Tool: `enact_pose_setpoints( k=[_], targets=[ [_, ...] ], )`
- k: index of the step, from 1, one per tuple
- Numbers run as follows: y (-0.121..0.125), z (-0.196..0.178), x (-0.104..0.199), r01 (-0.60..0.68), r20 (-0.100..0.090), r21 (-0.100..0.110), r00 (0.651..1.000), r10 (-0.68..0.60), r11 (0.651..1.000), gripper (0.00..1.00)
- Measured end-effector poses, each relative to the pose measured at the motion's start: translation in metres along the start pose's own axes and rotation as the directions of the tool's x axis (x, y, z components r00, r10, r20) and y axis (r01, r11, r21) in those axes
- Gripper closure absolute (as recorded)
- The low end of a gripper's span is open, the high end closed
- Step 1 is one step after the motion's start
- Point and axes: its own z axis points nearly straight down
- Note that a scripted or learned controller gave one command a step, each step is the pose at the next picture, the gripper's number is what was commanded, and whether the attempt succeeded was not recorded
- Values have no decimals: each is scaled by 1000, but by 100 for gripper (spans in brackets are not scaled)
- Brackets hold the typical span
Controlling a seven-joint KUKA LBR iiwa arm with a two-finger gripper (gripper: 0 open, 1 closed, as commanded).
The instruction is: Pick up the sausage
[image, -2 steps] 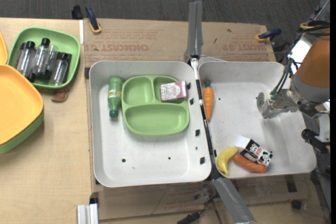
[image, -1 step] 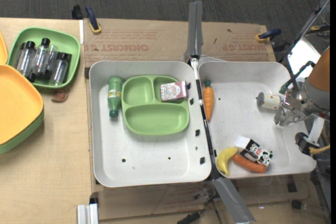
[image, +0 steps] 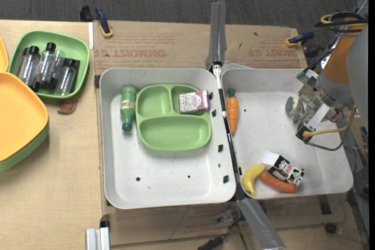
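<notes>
The sausage point(image: 279, 182) is a reddish-orange link lying near the front edge of the right bin point(image: 258, 126). A yellow banana point(image: 252, 178) lies just to its left, and a black-and-white packet point(image: 286, 169) partly rests on top of it. My gripper point(image: 300, 113) hovers over the right side of the same bin, well behind the sausage and apart from it. Nothing shows in its grasp.
An orange carrot point(image: 232, 113) lies along the right bin's left wall. The left bin point(image: 117, 178) holds a green divided plate point(image: 173, 132) with a pink carton point(image: 194, 102) and a green bottle point(image: 128, 107). A green tray of bottles point(image: 50, 64) and yellow plates point(image: 17, 123) sit far left.
</notes>
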Motion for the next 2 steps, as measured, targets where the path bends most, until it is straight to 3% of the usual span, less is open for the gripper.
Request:
enact_pose_setpoints(
  k=[1,2],
  targets=[
    [11,0,-21,-361,1,1,933,361,933,100],
    [-5,-1,-43,-511,-3,4,860,511,860,100]
  ],
)
